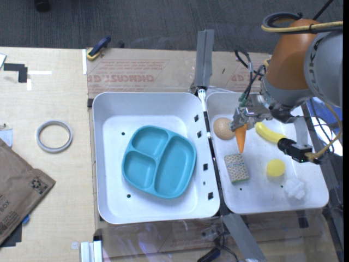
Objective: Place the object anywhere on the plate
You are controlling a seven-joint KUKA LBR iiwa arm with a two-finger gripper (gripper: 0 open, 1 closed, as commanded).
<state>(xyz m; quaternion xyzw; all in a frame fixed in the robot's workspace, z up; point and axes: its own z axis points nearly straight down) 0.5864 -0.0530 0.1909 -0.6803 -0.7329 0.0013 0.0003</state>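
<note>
Gripper [240, 123] low over right bin [305, 201], near its back-left part, fingers closed on top end of orange carrot [240, 139]. Carrot hanging point-down between the fingers, tip just above or at the bin floor, cannot tell which. Grey arm [322, 59] with orange band [289, 59] reaching in from right, cables looped around wrist.

Right bin contents: tan egg-like ball [222, 129] just left of carrot, close to touching it. Speckled sponge block [236, 167] in front of carrot, apart from it. Yellow banana [268, 132] right of carrot, partly under a black fitting. Yellow lemon-like ball [275, 168] further front-right. White fluffy lump [295, 188] near front-right corner.

Left bin [109, 124] holding blue three-compartment plate [158, 161], sitting roughly centred, slightly rotated. Nothing on plate. Carrot well apart from plate, separated by the divider between bins.

Outside the bins, on the wooden bench [43, 91]: tape ring [54, 135] to the left, brown cardboard box [19, 192] at lower-left corner, yellow-and-blue clamp [98, 47] at back edge by cardboard sheet [142, 72] with red lettering.
</note>
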